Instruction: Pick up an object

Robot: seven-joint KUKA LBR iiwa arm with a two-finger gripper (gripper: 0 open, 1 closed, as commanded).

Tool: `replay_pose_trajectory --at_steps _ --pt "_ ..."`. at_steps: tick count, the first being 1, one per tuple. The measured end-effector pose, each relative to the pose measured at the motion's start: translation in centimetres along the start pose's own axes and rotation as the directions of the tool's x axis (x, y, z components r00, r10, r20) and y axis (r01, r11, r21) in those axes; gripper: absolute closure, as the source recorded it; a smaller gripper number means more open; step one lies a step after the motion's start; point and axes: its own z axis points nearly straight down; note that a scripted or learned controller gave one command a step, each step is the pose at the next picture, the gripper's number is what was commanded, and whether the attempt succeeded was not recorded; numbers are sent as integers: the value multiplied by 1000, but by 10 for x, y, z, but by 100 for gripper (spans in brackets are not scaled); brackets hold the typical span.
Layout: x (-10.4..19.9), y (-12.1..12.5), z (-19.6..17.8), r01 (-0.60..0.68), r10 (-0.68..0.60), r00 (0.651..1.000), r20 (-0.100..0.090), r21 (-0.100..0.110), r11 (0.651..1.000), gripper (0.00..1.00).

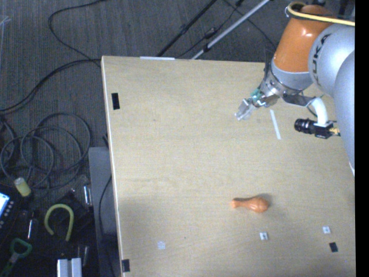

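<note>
An orange pear-shaped object lies on the table, well below the tool and almost directly under it in the camera view, long axis running left to right with the narrow neck pointing left. How far the tool is open cannot be told; it grips nothing visible. The arm casing reads "KUKA" in part.

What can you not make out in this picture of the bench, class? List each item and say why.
- Gripper fingers: too small and blurred in the camera view to tell open or shut.
- Arm: cut off by the right and top edges.
- Orange object on the bench: too small and soft to identify.
- Small marks near the lower right: too small to read.
</note>
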Motion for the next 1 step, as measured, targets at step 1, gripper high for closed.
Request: replay_pose_trajectory --at_steps 1 --pt "7 3 -6 -152 152 988 -1 2 988 100"
